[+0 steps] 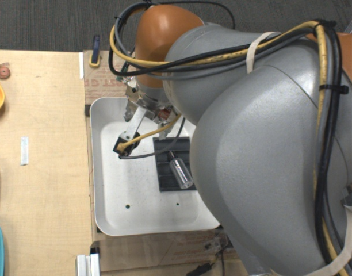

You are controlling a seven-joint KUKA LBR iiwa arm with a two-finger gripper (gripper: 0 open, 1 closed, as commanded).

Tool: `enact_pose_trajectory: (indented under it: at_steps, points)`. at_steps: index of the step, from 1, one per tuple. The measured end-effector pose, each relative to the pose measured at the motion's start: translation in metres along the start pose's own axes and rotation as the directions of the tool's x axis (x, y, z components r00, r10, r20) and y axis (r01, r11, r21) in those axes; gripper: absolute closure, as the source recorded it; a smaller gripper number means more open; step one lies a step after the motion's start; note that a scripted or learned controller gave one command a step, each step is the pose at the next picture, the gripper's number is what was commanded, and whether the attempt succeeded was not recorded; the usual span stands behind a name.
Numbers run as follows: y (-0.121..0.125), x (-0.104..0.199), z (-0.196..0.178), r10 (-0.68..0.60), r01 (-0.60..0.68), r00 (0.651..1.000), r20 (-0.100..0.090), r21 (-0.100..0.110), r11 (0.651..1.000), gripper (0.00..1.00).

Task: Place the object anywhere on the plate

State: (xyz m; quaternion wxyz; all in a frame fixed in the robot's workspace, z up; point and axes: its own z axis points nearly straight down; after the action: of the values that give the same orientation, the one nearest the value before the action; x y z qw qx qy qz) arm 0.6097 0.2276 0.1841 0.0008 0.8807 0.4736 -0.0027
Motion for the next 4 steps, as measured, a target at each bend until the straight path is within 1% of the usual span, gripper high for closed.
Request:
enact_pose_trajectory:
  at_steps: [1,2,3,4]
  points:
    - [-0.111,-0.074,0.077,0.263,-0.263,0.965,0.003,0.002,0.965,0.00]
    - [-0.109,-0.077,0.069,0.270,-0.270,0.963,0.008,0.004,0.963,1.00]
    - [-0.109,-0.077,0.069,0.270,-0.270,0.963,0.008,0.003,0.963,0.00]
    - [-0.107,-0.079,0.062,0.274,-0.274,0.962,0.014,0.005,0.962,1.00]
